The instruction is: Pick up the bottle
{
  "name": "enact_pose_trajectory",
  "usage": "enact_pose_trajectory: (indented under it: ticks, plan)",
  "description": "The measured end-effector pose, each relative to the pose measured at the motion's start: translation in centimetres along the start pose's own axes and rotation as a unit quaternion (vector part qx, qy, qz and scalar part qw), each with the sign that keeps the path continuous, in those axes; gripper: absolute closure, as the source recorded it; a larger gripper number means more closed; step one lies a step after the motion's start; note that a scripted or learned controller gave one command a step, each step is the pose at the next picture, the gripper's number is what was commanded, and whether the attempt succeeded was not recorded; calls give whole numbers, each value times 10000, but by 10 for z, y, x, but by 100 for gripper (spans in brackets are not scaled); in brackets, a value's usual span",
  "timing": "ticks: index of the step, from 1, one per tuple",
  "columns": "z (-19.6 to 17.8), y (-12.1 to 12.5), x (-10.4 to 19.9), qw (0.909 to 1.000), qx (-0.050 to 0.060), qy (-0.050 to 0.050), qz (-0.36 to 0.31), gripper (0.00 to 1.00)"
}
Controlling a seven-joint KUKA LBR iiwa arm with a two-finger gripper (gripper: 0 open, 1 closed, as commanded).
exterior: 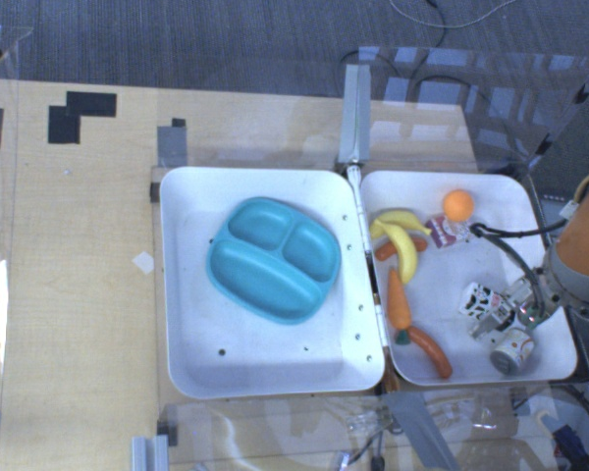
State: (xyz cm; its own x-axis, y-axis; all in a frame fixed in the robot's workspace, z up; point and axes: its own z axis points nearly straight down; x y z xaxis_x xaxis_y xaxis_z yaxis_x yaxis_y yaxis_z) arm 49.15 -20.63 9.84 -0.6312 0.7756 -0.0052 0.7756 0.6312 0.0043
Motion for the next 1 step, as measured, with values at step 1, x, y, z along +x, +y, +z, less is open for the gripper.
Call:
enact_pose_trajectory:
  ticks: [1]
  plan:
    - [0,0,0,10000,0,0,0,0]
